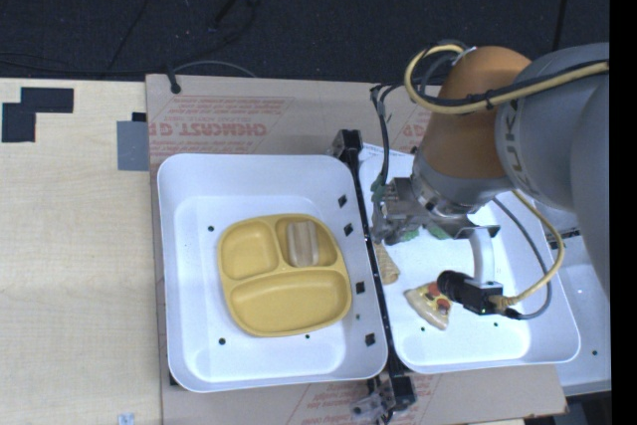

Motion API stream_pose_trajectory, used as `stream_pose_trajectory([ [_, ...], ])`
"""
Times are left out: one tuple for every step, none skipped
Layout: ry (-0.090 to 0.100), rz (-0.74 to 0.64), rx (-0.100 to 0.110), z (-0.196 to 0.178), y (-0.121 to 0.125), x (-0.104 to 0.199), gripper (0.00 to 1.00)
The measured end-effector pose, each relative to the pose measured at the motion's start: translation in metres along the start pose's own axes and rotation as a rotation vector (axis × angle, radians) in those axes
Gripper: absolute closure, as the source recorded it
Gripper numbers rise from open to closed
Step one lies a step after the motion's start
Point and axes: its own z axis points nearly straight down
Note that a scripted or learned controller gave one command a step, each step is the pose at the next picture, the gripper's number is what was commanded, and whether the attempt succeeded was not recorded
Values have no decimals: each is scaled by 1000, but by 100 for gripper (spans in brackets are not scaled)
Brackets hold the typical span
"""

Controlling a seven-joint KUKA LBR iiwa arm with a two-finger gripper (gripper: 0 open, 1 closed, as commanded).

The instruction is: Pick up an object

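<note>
A small wedge-shaped toy (428, 304) is seen on the smooth floor of the right bin (518, 338), towards its near side. It is pale like crust and dotted with red and yellow, like a pizza slice. A tan, rough-looking piece (386, 266) is laid by that bin's left wall, just beside the gripper (400, 219) — whether this is apart or together cannot be told. In the left bin (189, 214) a glossy yellow divided plate (284, 299) is set, with a beige rounded block (302, 242) in its far right compartment.
</note>
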Motion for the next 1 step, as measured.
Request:
stream_pose_trajectory([
  [0,0,1,-3,8,42,100],
])
